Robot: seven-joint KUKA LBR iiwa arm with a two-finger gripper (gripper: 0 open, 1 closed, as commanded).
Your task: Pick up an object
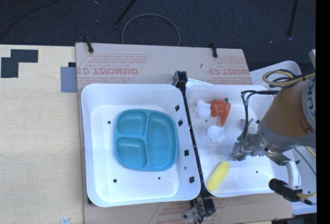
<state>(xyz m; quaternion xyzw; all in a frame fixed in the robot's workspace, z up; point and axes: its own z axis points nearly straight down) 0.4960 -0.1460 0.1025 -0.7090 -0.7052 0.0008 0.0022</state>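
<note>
Two shallow white bins sit side by side on the bench, and the black divider between them serves as the landmark. On the far side of the divider from the arm, the left bin holds a blue sectioned plate with three compartments, lying flat near the middle of the bin floor.

On the arm's side of the divider, the right bin holds several small things. A white lumpy object lies just beside the divider, with an orange and red object touching it on the side away from the divider. A second white object lies a little nearer the camera, also close to the divider. A yellow corn cob lies tilted near the front wall of the right bin, close to the divider's lower end.

The gripper hangs low over the floor of the right bin, well apart from the divider, between the second white object and the corn cob but touching neither. Whether the claw is apart or together cannot be told from this view; nothing is seen between its tips. The grey arm with its orange band rises behind it.
</note>
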